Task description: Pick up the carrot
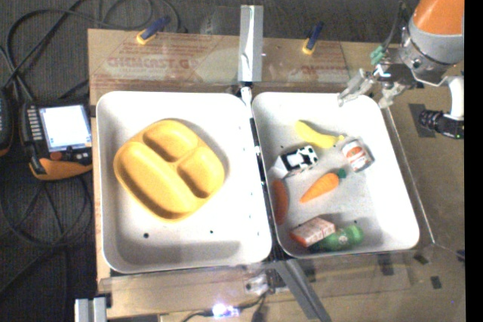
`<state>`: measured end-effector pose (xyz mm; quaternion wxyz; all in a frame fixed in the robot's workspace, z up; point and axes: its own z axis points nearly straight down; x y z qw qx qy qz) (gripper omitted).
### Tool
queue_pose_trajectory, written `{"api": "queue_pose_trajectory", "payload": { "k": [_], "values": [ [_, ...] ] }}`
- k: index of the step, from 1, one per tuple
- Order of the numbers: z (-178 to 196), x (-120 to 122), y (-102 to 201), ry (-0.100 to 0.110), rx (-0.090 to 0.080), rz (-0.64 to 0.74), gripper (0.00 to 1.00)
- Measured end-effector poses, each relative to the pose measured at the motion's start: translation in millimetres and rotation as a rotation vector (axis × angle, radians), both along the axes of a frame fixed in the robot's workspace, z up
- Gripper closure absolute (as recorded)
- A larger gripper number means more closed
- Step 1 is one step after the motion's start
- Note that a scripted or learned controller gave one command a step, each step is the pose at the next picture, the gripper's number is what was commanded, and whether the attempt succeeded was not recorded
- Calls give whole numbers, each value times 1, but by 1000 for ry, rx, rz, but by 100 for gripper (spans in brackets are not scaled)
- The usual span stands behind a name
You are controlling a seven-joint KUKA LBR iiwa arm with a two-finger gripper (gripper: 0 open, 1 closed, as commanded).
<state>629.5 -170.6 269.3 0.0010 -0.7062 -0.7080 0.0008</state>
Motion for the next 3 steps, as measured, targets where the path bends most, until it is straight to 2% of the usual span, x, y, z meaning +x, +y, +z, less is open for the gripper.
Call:
{"api": "queue_pose_trajectory", "payload": {
  "k": [1, 2, 3],
  "values": [
    [-151, -46, -7, -11, 2, 215, 0],
    [-178, -98, 25, -20, -11, 428, 0],
    [-167, -96, 28, -22, -6, 430, 100]
  ]
}}
